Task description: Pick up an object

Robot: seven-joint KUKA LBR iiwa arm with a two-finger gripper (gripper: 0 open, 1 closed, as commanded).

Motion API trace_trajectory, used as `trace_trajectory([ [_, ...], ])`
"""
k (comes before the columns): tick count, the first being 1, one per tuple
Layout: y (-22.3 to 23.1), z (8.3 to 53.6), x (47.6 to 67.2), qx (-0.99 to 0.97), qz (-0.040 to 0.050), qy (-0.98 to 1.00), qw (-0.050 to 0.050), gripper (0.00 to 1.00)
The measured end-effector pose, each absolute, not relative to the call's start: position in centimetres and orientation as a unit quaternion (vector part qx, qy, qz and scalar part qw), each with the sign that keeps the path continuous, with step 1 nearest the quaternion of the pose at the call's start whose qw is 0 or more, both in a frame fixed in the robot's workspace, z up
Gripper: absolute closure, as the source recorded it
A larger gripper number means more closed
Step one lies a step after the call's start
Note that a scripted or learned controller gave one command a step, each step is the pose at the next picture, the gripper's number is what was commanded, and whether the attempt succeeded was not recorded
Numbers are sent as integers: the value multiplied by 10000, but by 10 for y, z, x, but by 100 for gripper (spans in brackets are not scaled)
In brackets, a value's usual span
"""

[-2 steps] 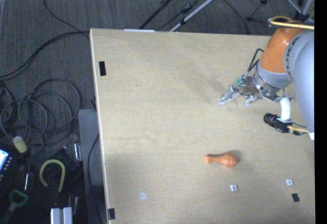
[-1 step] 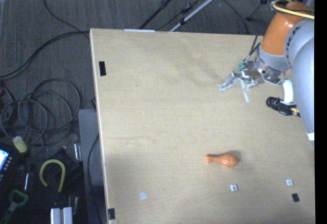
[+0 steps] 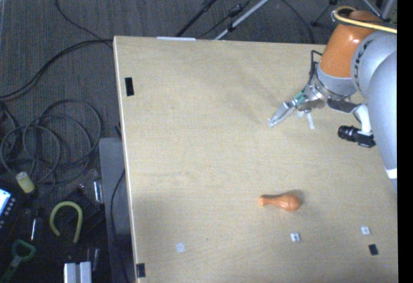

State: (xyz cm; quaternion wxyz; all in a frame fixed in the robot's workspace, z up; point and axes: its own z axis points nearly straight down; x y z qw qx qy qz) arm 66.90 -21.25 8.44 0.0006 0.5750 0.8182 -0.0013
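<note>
Lower centre-right of the frame: an orange gourd (image 3: 281, 202) lies flat on the tan board (image 3: 193, 146), long axis nearly horizontal, narrow neck pointing left. Above it, upper right: the gripper (image 3: 292, 112), fingers spread apart, holding nothing, tips pointing left. The gourd lies well apart from the gripper, directly below it in frame.

A: Surface?
B: Tan wooden bench top (image 3: 193, 146), matte.
A: What's lying on it?
B: One orange pear-shaped object (image 3: 282, 201), around 5 o'clock from centre, on its side. Small black and white markers near the edges.
</note>
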Motion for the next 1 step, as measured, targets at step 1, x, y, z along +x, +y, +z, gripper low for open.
trace_trajectory([
  [1, -153, 84, 669, 5380, -2, 8429, 1, 0],
])
